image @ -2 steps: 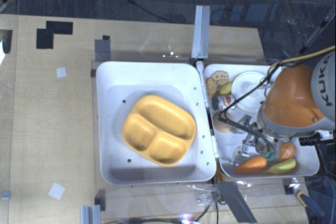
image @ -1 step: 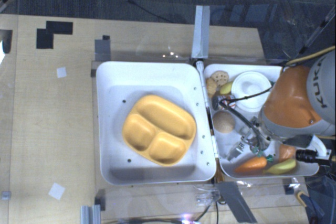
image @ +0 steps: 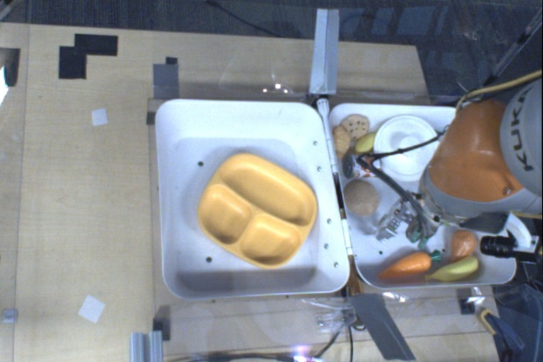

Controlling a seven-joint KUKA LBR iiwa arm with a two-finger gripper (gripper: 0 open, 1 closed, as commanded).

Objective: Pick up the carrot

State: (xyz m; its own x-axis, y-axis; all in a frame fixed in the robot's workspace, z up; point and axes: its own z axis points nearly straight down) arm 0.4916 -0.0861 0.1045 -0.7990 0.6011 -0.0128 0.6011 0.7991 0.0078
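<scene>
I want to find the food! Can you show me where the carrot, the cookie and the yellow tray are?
carrot [image: 407, 264], camera view, middle of its orange body in the right bin.
cookie [image: 354, 126], camera view, centre of its speckled top, right bin's far left corner.
yellow tray [image: 257, 208], camera view, the ridge between its compartments.

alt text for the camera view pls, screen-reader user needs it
A grey and orange robot arm reaches into the right bin, its gripper just above a carrot lying at the bin's near edge beside a banana. The same bin holds a cookie and a white plate. The left bin holds a yellow divided tray.
</scene>
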